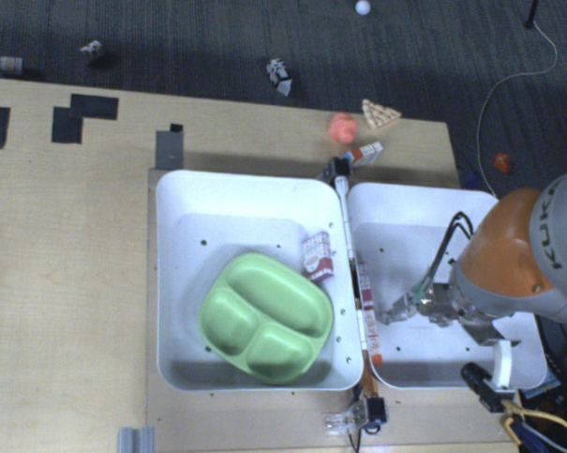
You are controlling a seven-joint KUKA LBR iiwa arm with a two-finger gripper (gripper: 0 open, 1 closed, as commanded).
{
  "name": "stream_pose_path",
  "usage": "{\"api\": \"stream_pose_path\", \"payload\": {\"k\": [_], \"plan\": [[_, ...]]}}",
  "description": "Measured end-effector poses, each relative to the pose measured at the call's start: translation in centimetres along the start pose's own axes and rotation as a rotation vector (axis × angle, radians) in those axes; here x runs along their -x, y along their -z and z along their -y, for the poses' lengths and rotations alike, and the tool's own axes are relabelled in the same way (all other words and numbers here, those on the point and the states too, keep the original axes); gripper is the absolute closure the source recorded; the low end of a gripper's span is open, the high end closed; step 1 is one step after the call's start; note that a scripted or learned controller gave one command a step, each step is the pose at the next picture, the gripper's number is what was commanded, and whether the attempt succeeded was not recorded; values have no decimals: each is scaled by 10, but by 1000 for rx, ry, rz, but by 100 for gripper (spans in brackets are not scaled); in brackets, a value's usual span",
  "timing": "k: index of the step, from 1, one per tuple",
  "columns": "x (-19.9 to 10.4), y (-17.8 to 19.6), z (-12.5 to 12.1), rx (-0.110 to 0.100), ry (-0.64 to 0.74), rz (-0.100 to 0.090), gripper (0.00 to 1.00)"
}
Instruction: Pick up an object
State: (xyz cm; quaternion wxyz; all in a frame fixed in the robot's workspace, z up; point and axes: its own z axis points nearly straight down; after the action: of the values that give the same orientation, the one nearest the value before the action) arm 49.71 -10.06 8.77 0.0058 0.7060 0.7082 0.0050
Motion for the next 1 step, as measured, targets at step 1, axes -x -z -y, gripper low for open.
{"api": "stream_pose_path", "payload": {"k": [1], "plan": [[18,0,6,-2,1,-1,0]]}}
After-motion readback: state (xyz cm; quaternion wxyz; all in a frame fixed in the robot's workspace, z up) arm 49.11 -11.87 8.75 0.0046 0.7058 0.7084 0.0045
